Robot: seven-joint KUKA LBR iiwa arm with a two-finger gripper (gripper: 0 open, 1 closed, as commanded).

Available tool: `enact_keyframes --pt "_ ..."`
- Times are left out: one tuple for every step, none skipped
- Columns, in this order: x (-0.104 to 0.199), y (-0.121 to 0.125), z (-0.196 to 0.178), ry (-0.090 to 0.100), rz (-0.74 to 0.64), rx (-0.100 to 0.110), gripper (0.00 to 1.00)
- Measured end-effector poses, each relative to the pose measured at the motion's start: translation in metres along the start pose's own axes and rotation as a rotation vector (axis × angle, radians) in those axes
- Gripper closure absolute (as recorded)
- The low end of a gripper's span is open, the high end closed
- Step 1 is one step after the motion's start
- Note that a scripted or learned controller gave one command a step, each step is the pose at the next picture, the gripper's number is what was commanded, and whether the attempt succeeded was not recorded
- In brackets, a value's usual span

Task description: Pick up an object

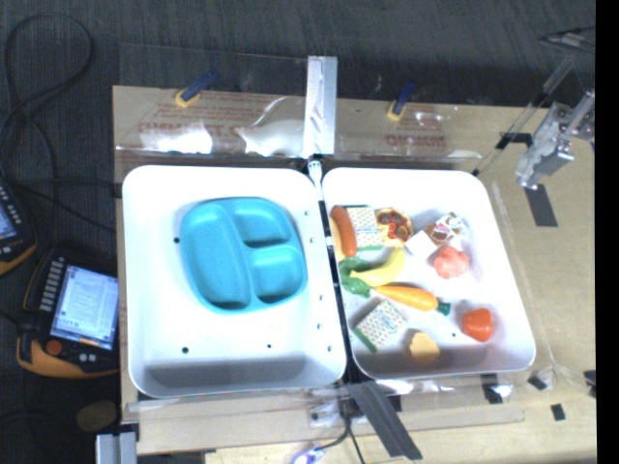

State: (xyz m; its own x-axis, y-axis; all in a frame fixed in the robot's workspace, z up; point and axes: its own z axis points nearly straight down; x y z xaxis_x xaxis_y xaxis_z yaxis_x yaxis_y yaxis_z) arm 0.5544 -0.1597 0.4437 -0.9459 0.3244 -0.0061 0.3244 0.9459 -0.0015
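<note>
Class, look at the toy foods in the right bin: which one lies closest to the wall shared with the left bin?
The sausage: reddish-orange and long, it lies along the dividing wall, left of the banana and carrot.

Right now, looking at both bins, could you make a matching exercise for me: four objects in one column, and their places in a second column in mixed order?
Objects:
1. light blue divided plastic plate
2. yellow toy banana
3. red toy tomato
4. orange toy sausage

Places:
A. right bin, near its lower right corner
B. right bin, upper left, beside the wall between the bins
C. middle of the left bin
D. right bin, just above the orange toy carrot

Pairs: 1-C, 2-D, 3-A, 4-B
</note>
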Motion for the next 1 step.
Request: enact_keyframes --pt "-0.0719 -0.0061 -0.0406 0.0 -0.345 -0.001 1.0"
